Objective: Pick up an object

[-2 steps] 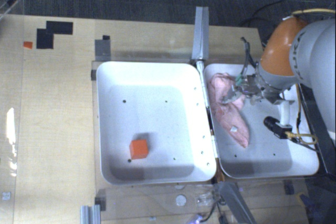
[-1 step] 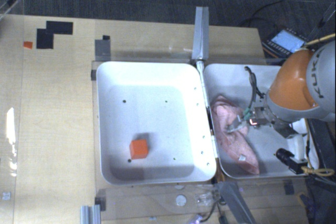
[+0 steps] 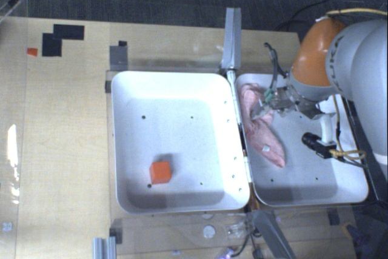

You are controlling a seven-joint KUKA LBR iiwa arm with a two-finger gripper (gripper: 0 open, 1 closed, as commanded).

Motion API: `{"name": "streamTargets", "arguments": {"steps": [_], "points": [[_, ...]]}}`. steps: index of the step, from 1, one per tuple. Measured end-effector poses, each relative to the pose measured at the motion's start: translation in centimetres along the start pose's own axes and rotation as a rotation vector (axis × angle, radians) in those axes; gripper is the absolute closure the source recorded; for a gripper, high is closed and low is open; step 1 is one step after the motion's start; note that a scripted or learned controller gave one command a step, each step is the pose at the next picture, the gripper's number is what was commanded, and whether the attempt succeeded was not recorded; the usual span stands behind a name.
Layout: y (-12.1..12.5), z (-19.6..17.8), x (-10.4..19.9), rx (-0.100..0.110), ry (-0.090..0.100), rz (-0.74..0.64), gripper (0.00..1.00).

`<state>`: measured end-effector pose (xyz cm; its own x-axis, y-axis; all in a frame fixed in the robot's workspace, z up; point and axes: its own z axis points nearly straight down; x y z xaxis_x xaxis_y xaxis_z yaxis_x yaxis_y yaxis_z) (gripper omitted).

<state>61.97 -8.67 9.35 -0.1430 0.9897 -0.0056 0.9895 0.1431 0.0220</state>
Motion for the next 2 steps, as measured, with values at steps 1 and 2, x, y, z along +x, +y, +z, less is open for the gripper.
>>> {"name": "streamTargets", "arguments": {"steps": [1,2], "points": [[5.1,0.3,-1.0,0.013,0.002,0.007,0.00],[-1.0,0.0,-0.6,0.003,0.001,-0.051,0.00]]}}
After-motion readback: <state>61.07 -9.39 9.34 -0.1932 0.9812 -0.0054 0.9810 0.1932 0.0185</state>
